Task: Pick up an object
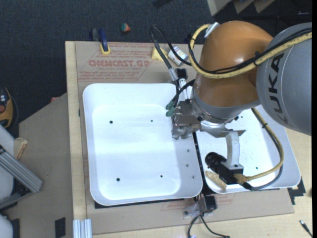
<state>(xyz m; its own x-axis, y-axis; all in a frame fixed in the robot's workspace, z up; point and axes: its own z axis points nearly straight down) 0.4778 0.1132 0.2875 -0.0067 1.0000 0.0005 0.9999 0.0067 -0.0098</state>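
Note:
My gripper [179,125] hangs low over the right edge of the left white bin [99,133], close to the divider between the two bins. The big orange wrist and grey arm cover it from above. A small dark green bit [170,110] shows at the gripper's left side; I cannot tell whether it is a loose object or part of the tool. The right bin [277,157] is mostly hidden under the arm, and whatever lies there is out of sight.
The bins rest on a brown board with red lettering [119,62]. A blue and yellow clamp [103,39] grips the board's back edge. A small coloured item [126,28] lies on the dark floor beyond. Cables [166,51] loop above the left bin's back right corner.

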